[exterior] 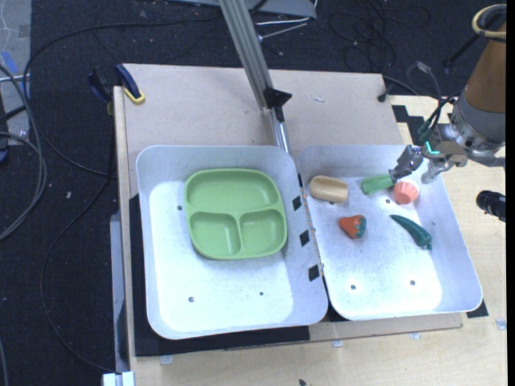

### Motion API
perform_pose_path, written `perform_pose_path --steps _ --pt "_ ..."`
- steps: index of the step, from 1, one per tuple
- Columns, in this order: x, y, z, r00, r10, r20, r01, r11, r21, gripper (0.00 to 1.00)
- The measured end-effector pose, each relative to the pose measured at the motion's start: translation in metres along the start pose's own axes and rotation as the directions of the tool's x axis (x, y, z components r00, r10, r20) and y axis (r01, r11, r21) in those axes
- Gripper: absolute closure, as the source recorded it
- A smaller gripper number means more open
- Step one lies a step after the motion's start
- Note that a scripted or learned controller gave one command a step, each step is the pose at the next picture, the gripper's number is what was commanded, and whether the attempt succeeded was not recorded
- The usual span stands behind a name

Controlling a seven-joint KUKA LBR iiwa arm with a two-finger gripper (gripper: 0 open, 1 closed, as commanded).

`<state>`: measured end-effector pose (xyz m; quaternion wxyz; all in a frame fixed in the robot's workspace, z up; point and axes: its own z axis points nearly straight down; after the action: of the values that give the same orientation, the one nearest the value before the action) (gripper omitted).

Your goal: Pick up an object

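Note:
In the right bin (451,240) lie a tan bread-like piece (328,189), a green cylinder (375,185), a pink-red round piece (406,190), a red piece with a green tip (352,226) and a dark green pepper (412,230). My gripper (417,170) hovers over the bin's far right corner, just above the pink-red piece and the green cylinder's right end. Its fingers stand apart, open, and nothing is between them.
The left bin (161,296) holds a light green plate (236,213) with three compartments. A slanted metal pole (249,47) rises behind the bins. Cables lie on the dark floor around the bench (201,103).

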<state>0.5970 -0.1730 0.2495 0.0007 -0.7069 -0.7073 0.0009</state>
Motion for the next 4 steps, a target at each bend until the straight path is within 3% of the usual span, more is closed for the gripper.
perform_pose_path --steps 1,4 --pt "0.000 0.001 -0.001 1.000 0.000 0.001 0.000 1.000 -0.002 0.00" --pt "0.012 0.013 0.159 1.000 0.000 0.001 0.000 1.000 -0.003 0.00"
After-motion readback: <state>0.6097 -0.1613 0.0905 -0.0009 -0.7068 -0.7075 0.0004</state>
